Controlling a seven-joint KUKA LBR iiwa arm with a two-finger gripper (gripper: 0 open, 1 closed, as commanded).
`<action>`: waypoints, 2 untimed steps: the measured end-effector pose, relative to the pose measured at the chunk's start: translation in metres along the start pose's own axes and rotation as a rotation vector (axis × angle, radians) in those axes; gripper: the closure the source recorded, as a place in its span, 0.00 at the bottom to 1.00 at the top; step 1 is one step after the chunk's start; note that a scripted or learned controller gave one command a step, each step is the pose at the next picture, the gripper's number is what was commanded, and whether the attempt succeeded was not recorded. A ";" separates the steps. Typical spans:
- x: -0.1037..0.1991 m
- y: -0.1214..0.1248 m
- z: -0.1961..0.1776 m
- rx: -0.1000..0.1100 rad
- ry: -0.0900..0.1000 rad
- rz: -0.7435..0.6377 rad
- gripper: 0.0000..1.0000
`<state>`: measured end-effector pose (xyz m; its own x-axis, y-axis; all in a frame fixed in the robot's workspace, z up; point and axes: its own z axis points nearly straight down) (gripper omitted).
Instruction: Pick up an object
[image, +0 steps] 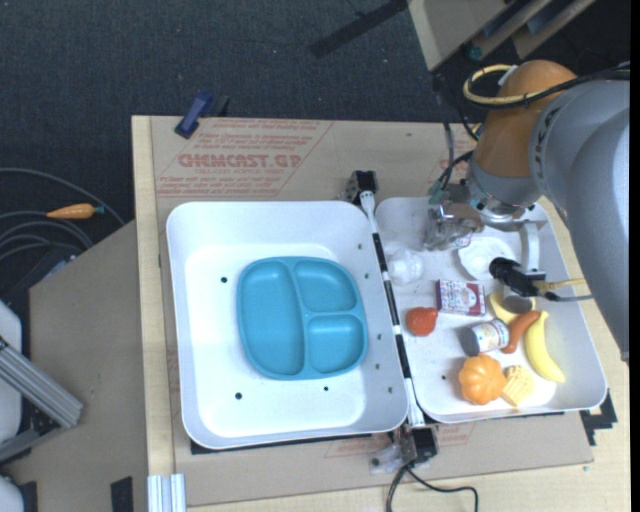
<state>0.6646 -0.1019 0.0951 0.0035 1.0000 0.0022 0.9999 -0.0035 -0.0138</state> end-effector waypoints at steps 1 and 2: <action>0.000 0.000 0.000 0.000 0.000 0.000 0.00; 0.000 0.001 -0.011 -0.002 0.000 0.000 1.00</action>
